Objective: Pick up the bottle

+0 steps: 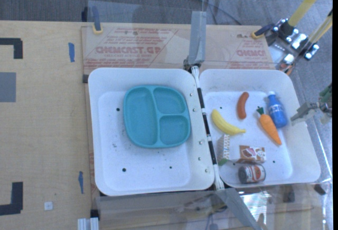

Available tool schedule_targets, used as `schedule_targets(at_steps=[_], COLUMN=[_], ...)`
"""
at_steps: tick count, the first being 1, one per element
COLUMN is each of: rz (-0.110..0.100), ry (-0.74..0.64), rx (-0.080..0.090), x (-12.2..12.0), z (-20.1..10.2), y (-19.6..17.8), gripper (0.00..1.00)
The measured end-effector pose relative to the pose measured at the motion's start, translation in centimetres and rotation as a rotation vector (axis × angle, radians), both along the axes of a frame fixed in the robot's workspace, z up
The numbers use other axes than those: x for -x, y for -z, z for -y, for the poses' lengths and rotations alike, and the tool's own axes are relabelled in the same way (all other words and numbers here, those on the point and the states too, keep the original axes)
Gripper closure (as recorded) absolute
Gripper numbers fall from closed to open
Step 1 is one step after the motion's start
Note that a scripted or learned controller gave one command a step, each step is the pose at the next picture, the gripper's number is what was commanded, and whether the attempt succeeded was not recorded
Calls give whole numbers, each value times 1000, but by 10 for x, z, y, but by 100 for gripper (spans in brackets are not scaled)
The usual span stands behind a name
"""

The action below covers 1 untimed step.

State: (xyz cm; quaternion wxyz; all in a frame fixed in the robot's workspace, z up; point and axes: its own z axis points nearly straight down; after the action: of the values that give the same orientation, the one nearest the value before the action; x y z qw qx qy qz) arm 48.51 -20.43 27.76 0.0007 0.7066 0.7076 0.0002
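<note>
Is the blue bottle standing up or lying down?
Lying down. The blue bottle rests flat in the right bin, white cap toward the far rim, beside the carrot.

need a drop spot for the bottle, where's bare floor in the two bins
Left bin: bare strips left of and below the teal divided plate. Right bin: a bare corner right of the can. It is crowded where the blue bottle lies against the carrot, with the sausage and banana nearby.
</note>
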Motion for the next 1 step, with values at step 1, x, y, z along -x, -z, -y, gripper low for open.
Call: schedule_targets(at_steps=[1], rz=[-1], ry=[28], rx=[-1], x=[-81], z=[-3], y=[169], gripper=[0])
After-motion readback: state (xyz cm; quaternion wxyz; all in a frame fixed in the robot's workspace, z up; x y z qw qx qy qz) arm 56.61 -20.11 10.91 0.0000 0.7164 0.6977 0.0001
